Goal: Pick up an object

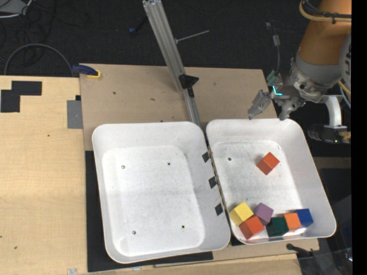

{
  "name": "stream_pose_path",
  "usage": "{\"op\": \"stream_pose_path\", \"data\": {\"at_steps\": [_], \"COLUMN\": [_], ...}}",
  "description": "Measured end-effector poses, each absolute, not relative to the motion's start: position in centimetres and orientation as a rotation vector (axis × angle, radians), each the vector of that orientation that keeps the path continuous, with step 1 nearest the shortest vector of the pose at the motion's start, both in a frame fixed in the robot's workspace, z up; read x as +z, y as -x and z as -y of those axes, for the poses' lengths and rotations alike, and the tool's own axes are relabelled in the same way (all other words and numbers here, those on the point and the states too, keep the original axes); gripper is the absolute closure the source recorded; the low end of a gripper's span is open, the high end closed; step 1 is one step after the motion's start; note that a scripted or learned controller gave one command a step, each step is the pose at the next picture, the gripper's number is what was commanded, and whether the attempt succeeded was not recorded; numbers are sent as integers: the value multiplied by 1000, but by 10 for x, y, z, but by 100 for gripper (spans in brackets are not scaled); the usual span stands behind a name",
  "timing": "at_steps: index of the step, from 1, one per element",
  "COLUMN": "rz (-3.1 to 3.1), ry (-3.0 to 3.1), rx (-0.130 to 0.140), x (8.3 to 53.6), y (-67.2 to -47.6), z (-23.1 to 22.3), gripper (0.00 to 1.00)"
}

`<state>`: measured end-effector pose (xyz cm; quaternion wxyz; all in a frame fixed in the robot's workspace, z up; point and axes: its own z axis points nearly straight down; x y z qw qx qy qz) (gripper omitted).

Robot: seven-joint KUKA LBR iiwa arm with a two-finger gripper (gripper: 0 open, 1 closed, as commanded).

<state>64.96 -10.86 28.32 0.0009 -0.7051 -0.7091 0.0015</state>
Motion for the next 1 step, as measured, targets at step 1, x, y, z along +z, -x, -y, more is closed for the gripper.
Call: {"op": "stream_pose_path", "data": {"at_steps": [1], "rz": [2220], "ry": [2215], "rx": [6], "x": [246], "y": [-650], "z": [82], "gripper": [0]}}
